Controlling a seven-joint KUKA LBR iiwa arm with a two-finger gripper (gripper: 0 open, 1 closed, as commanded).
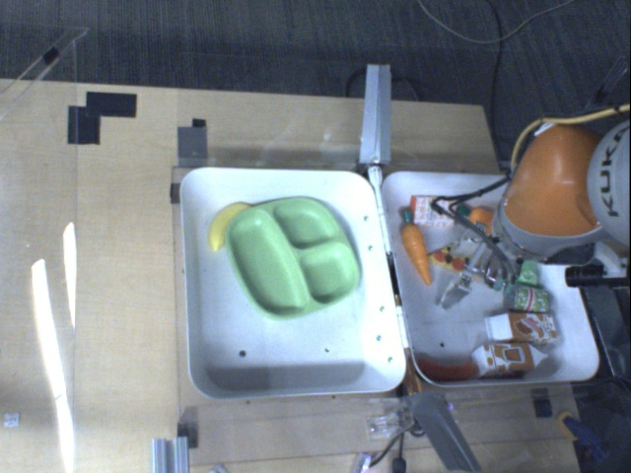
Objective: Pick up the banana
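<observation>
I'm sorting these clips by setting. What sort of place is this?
Probably a robotics lab test bench, not a kitchen. A grey and orange arm reaches over two white bins fixed to a wooden bench, the food in them looks like toys, such as the carrot and banana, and cables trail on carpet.

We see a green tray (294, 254) lying in the left bin (212, 363). In the right bin (582, 363) we find a carrot (416, 251) near its left wall and cartons (513, 348) toward its front.
</observation>
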